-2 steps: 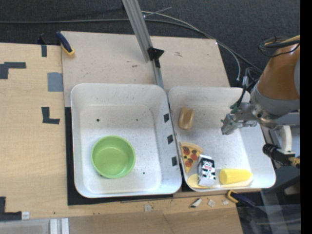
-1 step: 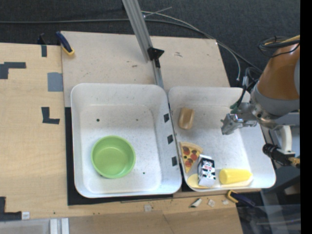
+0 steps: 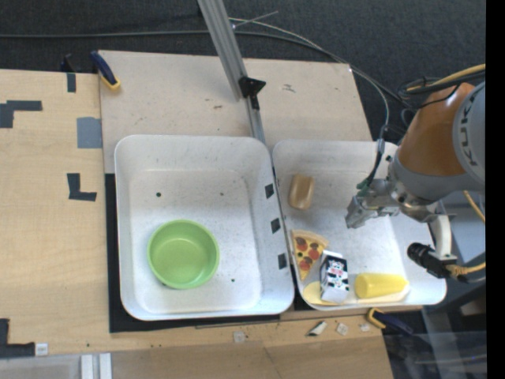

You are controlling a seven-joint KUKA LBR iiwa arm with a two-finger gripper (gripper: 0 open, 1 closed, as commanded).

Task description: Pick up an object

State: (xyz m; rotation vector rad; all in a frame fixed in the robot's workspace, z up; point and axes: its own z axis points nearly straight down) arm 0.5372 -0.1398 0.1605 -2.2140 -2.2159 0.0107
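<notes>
Tool (image 3: 357, 214) status: it hung over the middle of the right bin (image 3: 347, 155), clear of every object there. From the slanted overhead view I could not tell whether it was released or clenched, and nothing was visibly in its grasp.

Surface: the table (image 3: 47, 235) was light wood, with grey and black tape patches on its left part. A paler board (image 3: 197, 93) lay under the two white bins, which sat touching side by side. A slanted metal pole (image 3: 225, 42) crossed the board from the top and met the seam between the bins. A blue-and-yellow clamp (image 3: 105, 69) gripped the board's top left corner. Dark carpet (image 3: 118, 6) lay beyond the table, with thin cables (image 3: 316, 46) running across it toward my arm.

Contents: the left bin (image 3: 189, 148) held a green bowl (image 3: 183, 253) near its front left. In the right bin, a tan bread-like piece (image 3: 301, 191) lay near the left wall, well apart from the tool. A pizza slice toy (image 3: 308, 251), a small black-and-white carton (image 3: 334, 277) and a yellow block (image 3: 380, 285) were grouped along the front edge.

Arm pose: my arm (image 3: 438, 144) entered from the right, orange band above the grey wrist, which was bent down and leftward into the right bin.
</notes>
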